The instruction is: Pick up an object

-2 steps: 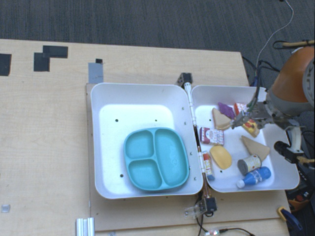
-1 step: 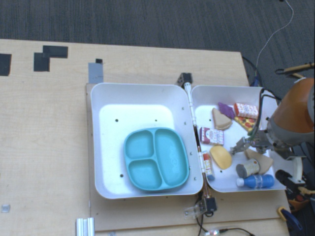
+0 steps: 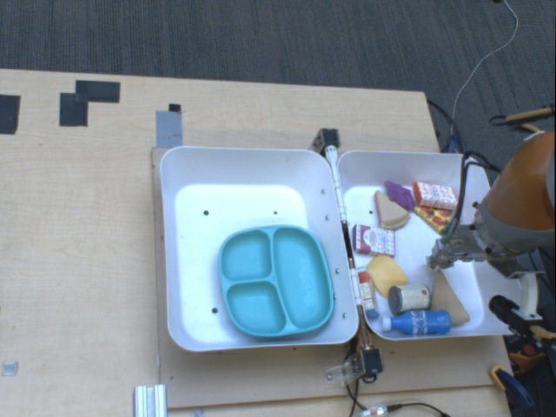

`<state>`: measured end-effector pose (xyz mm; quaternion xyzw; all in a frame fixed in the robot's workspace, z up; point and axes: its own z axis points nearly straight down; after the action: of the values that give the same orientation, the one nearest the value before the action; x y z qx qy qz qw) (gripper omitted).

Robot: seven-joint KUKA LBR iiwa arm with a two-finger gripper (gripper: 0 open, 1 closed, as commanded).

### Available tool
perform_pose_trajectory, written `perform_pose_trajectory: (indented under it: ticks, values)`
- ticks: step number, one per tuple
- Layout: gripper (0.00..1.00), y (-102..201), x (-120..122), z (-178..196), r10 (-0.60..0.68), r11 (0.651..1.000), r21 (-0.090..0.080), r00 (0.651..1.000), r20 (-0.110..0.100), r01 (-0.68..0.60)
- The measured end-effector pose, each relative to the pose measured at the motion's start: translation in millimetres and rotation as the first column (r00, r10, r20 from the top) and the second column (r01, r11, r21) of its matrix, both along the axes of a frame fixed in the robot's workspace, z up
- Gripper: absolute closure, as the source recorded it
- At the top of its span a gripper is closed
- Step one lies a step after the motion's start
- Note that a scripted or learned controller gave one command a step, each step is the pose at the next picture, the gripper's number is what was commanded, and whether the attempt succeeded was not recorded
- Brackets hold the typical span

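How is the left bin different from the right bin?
The left bin has one big thing in it, a blue divided tray; the right bin has many small things, like a blue bottle and a purple piece. The arm's gripper is over the right bin, not the left bin. Both bins are white, shallow and side by side.

Light wood counter [image 3: 78,233], two shallow white bins side by side, left bin [image 3: 169,259], right bin [image 3: 473,330], dark tape patches [image 3: 87,101] at far left
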<state>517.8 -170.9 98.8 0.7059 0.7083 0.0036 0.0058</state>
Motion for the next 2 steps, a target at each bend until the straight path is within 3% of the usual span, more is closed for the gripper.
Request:
perform_pose_trajectory:
  ticks: [1,2]
  values:
    - [0.00,0,0,0,0.000,1.000,0.000,1.000,0.000,0.000]
    - [0.00,46,-28,-11,-0.001,1.000,-0.002,1.000,0.000,0.001]
